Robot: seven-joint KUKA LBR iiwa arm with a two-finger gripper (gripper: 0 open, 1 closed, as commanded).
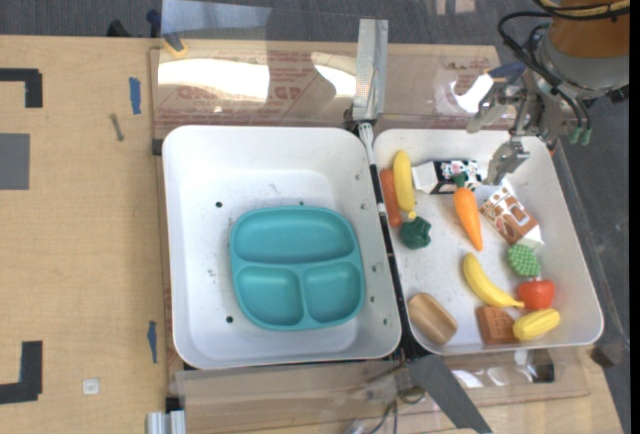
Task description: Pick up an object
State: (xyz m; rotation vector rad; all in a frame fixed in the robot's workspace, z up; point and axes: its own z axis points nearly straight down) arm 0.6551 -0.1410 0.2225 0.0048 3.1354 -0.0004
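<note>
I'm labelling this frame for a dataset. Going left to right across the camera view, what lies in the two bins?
Teal divided tray → upright banana → broccoli → carrot → lying banana → tomato.

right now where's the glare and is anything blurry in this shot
Camera view: strong glare on the clear panel behind the left bin, with another bright patch above the right bin; the gripper looks soft and hard to read; the toy food, such as the carrot, stays fairly sharp.
</note>
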